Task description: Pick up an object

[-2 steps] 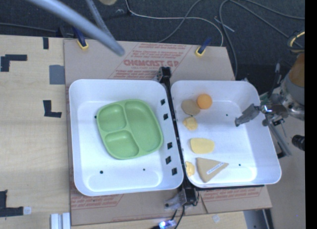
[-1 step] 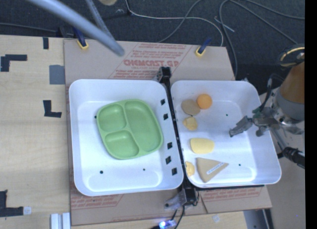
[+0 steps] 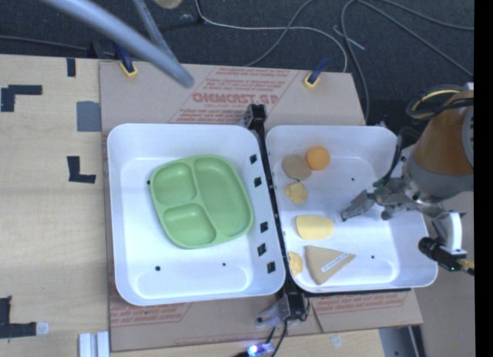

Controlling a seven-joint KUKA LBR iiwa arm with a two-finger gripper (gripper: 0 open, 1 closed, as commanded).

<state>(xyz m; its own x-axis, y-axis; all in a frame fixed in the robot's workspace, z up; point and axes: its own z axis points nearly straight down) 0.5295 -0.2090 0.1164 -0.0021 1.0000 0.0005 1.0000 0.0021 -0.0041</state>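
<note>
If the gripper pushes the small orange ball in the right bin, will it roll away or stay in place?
The orange ball looks round and smooth, so it would probably roll at a light push. It lies close beside a brownish piece, which might stop it on that side. The right bin has raised walls, so it would likely stay inside.

Both bins, the left bin (image 3: pixel 123 193) and the right bin (image 3: pixel 370 143), are plain white, sitting on a tan cardboard sheet (image 3: pixel 231 89) with red printed lettering, and the bench (image 3: pixel 38 193) around it is pale wood with a few black tape marks. The divided plate (image 3: pixel 202 200) is a soft light green, and the food bits go orange ball (image 3: pixel 318 157), brownish-tan lump (image 3: pixel 295 166), small yellow piece (image 3: pixel 296 192), pale yellow block (image 3: pixel 314 227) and tan wedge (image 3: pixel 326 261). The arm (image 3: pixel 443 155) is grey with that orange band, and the gripper (image 3: pixel 356 207) looks dark grey.
</note>
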